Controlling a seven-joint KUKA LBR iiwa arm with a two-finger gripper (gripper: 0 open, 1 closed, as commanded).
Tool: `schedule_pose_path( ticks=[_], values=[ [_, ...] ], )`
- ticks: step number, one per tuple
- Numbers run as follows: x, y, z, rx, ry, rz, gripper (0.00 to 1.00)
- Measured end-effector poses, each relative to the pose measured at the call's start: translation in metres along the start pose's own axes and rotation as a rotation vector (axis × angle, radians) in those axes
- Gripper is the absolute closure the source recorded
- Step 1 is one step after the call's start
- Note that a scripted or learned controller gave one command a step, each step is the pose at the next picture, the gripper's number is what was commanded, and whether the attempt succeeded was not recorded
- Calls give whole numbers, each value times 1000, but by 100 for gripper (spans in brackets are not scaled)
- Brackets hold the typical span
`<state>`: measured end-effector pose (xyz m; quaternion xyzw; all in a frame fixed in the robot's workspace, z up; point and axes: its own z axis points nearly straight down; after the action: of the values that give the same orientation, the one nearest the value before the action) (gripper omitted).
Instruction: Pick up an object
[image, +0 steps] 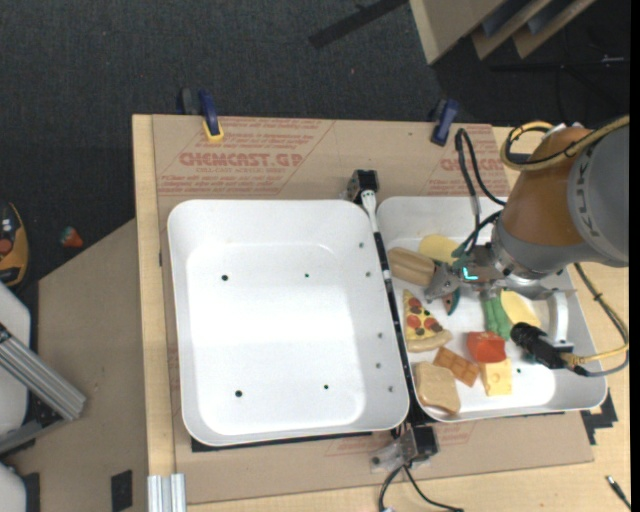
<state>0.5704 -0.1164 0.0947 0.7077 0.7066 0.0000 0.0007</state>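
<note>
The right bin (560, 398) holds several toy foods. My gripper (446, 291) hangs low over its middle, just right of a tan bread roll (410, 265) and just above a pizza slice (423, 326). A pale yellow piece (436, 246) lies behind the gripper. To its right are a green vegetable (496, 316), a red tomato piece (487, 348) and a yellow banana-like piece (520, 304), partly under the wrist. Nearer the front lie an orange cracker (459, 365), a yellow cheese block (497, 378) and a bread slice (437, 389). I see nothing lifted by the gripper.
The left bin (200, 250) sits beside the right one, divided from it by a dark rim strip (390, 300). Both rest on a brown board (300, 150) held by blue clamps (209, 108) at the back. The arm (560, 200) covers the right bin's back right corner.
</note>
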Motion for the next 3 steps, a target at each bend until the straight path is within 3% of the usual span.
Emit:
schedule_pose_path(
  ticks=[1, 2, 3],
  values=[
    [11, 49, 10, -3, 0, -5, 0],
    [-21, 94, 13, 22, 4, -6, 0],
    [23, 92, 12, 23, -2, -4, 0]
  ],
)
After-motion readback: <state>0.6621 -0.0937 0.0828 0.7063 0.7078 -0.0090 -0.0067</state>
